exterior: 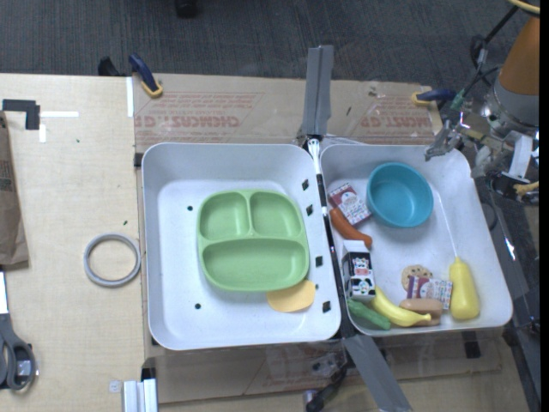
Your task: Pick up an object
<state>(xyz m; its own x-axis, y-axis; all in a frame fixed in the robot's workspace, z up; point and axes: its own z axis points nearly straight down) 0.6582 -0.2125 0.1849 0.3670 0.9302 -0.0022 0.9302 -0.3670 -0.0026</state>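
The right bin [480,221] holds a blue bowl [400,194], a red and white carton [347,202], an orange sausage-shaped toy [350,226], a black and white carton [359,273], a banana [399,310], a green vegetable [367,313], a cookie [418,277] and a yellow squash [463,288]. In the left bin [163,230] lie a green divided plate [253,239] and a yellow slice [292,298]. My gripper [444,140] hangs over the right bin's far right corner, up and to the right of the blue bowl, with nothing seen in it.
A grey divider bar [318,93] runs between the bins at the back. A tape ring [112,258] lies on the bench to the left, and scissors [13,359] at the lower left. Blue clamps [146,74] grip the cardboard behind the bins.
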